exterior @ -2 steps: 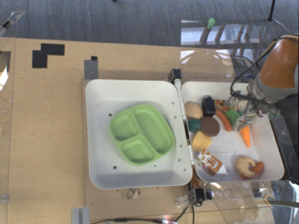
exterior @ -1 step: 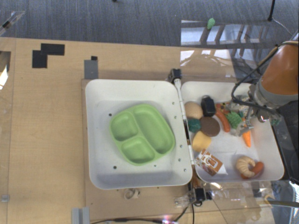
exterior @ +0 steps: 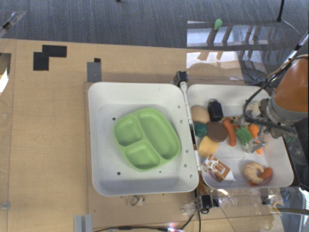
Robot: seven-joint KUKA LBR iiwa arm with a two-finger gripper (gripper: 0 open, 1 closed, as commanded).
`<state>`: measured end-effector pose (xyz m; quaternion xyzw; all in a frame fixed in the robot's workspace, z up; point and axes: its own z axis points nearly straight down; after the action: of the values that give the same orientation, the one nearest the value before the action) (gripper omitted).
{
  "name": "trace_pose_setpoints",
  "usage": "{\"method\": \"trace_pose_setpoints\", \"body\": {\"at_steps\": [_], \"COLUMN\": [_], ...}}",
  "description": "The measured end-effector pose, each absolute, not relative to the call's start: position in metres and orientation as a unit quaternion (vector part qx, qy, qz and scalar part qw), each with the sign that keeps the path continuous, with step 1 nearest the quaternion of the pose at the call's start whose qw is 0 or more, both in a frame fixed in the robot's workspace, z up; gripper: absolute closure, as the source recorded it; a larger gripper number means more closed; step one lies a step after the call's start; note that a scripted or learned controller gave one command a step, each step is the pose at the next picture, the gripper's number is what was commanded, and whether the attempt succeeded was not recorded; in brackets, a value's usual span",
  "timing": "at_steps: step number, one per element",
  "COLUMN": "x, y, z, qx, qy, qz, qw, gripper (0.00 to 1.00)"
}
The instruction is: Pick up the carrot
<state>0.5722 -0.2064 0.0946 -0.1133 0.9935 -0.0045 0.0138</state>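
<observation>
- Hovered, jaws (exterior: 259,140) low in right bin (exterior: 280,175), beside carrot (exterior: 253,130).
- Couldn't tell jaw opening or any hold.
- Lay, green plate (exterior: 146,139), in left bin (exterior: 104,178).

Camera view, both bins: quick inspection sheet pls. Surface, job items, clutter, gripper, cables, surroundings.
Surface: wooden bench with two white bins, left bin and right bin, side by side.
Job's things: carrot in the right bin, beside a green leafy piece, right under the gripper.
Clutter: green divided plate in the left bin; in the right bin a sausage, croissant, snack packet, black item and other toy food.
Grippers: gripper low over the carrot area; grasp cannot be confirmed.
Cables: black cable looping by the wrist; wires at the bench's front edge.
Surroundings: grey carpet, stand legs at top.
</observation>
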Motion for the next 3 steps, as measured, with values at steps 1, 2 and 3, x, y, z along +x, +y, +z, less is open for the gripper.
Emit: {"method": "trace_pose_setpoints", "body": {"at_steps": [1,2,3], "x": [0.578,0.632,0.631], "y": [-0.205,-0.179,-0.179], "z": [0.109,0.155,0.154], "qx": [-0.117,-0.225,-0.224], "qy": [0.993,0.974,0.975], "qz": [-0.0068,-0.0017,-0.0013], "qw": [0.022,0.008,0.007], "gripper": [1.00,1.00,0.00]}}
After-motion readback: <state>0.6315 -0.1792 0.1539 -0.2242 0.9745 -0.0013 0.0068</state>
